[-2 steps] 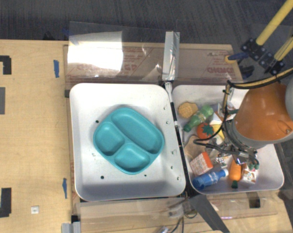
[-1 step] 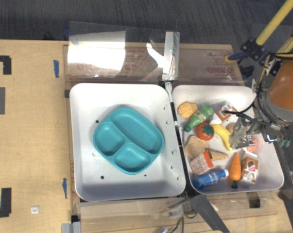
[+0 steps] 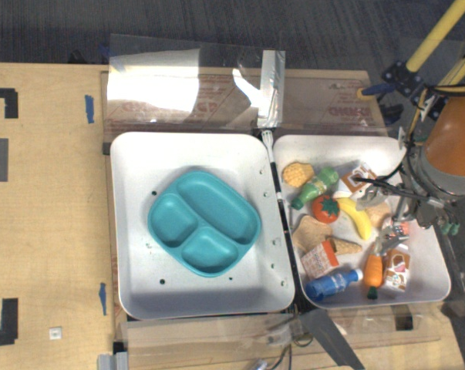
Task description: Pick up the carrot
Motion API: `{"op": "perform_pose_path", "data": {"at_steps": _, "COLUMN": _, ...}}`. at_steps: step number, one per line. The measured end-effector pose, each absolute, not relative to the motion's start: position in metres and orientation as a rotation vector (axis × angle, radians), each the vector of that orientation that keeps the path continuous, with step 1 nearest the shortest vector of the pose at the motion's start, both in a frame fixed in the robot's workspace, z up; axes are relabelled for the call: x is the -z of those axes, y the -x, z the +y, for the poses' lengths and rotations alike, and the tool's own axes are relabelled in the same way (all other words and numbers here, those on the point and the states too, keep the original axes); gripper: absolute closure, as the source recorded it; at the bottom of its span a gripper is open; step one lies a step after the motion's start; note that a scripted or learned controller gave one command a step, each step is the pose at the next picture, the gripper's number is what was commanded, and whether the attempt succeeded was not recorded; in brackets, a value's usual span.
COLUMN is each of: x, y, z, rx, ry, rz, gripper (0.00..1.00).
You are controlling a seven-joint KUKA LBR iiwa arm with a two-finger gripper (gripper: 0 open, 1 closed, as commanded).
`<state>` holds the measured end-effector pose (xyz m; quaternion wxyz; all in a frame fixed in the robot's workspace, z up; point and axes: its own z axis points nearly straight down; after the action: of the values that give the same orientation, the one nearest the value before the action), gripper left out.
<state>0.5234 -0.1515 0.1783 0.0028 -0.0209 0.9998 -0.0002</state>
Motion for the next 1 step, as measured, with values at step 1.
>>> {"op": "perform_pose_path", "data": {"at_steps": 1, "x": -0.0906, "y": -0.4868, "z": -0.1573, "rx": 0.001, "ry": -0.203, "rz": 3.128, "gripper": 0.00}}
